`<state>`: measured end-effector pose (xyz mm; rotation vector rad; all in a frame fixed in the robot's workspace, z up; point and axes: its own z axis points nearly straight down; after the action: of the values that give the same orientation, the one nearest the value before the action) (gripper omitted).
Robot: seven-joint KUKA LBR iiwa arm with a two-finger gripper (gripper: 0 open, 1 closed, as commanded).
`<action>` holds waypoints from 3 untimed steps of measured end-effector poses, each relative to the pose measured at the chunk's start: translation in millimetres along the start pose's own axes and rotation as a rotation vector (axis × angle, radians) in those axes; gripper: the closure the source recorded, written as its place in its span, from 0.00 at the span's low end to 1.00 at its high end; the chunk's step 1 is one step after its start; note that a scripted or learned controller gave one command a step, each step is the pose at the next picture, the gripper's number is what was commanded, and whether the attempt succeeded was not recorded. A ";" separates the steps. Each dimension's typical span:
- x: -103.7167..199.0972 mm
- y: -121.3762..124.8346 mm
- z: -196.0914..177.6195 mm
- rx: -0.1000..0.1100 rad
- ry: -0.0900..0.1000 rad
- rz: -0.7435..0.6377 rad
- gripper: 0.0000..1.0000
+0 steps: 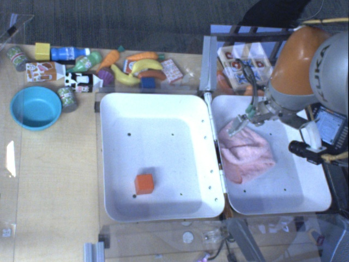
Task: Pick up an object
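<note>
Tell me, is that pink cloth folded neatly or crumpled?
Crumpled. The pink cloth lies bunched with uneven folds in the right bin, the gripper at its upper edge.

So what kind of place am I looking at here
Most likely a robotics lab's grasping test bench. Two shallow white bins sit side by side, a grey and orange arm reaches over the pink cloth, and toy foods line the bench edge.

No lettering legible anywhere on the counter, printed cartons at ten o'clock and boxed packaging at one o'clock carry coloured graphics too small to read, blue bottle's label likewise blurred
</note>
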<state>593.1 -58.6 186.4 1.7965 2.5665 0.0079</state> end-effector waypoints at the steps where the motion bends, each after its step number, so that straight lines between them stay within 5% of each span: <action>1: -45.1 -10.0 90.4 0.001 0.000 0.032 0.00; 2: -43.7 33.1 95.5 -0.005 -0.002 0.115 0.00; 3: -107.1 -9.4 95.4 -0.004 -0.005 0.042 0.00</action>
<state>621.9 -162.5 91.4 1.8464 2.5233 0.0087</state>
